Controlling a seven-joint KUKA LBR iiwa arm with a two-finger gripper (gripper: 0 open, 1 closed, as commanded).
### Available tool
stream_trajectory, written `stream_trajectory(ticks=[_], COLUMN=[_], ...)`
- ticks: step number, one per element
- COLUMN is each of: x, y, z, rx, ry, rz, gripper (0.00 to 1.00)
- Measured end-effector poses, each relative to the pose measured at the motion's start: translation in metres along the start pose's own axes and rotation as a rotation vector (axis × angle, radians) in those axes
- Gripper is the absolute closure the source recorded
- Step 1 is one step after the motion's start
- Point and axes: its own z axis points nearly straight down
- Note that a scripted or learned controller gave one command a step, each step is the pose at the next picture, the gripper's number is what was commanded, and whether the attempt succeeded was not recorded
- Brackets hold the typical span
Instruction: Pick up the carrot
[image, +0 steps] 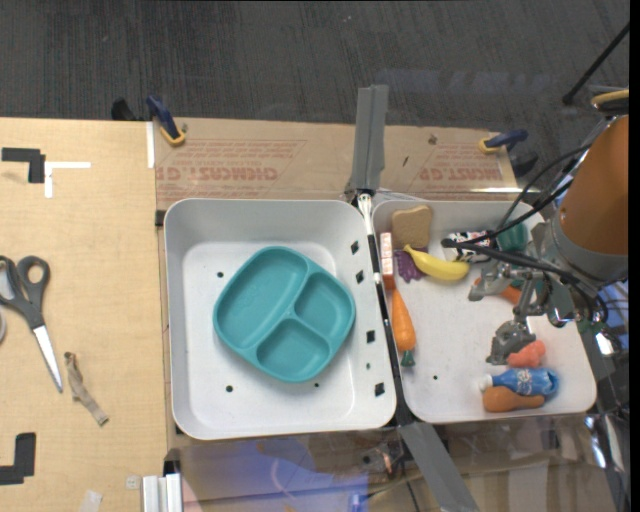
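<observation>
Carrot (401, 321) lies against right bin's (440, 400) left wall, long axis running along that wall. Gripper (507, 338) hovers well apart to its right; grip state can't tell, nothing visibly held.

Orange carrot (401, 322) along bin's left wall

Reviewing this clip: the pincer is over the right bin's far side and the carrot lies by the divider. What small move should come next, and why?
Probably a sideways shift toward the divider. The pincer sits low among the toys near the right bin's right side, beside an orange-red toy, while the carrot lies lengthwise along the left wall, apart from it. It likely needs to lift slightly first to avoid dragging the toys.
</observation>
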Motion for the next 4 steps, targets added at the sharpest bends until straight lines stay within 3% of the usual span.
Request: stream_trajectory(ticks=[1,2,3,4], x=[-0.033,-0.021,-0.011,-0.041], y=[0.085,0.04,0.089,-0.005], z=[0.056,0.056,0.057,0.062], rx=[-0.001,0.0,-0.001,0.0], ry=[0.0,-0.001,0.002,-0.001], rz=[-0.037,-0.015,-0.209,-0.185], gripper=[0.0,0.0,0.0,0.0])
